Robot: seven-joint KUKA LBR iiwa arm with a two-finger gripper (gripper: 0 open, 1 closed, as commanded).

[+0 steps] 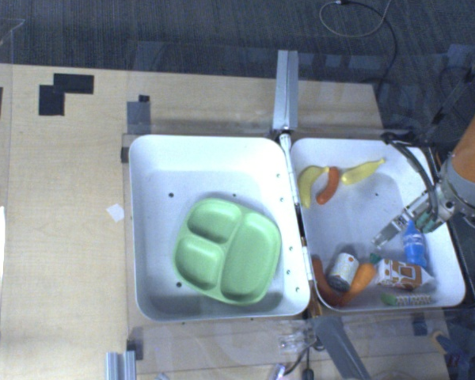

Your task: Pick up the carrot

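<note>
Here the carrot (362, 276) lies near the front edge of the right bin (356, 216), between a small can (343, 267) and a carton (401, 273), while the jaws (382, 239) hover just above and behind it, spread apart and holding nothing, with a green divided plate (228, 250) in the left bin (154, 212).

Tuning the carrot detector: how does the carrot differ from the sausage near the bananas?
The carrot is orange and tapered; the sausage is redder and even in width. The carrot lies at the right bin's near edge beside a can; the sausage lies against a banana at the far end. Both are small and elongated.
</note>
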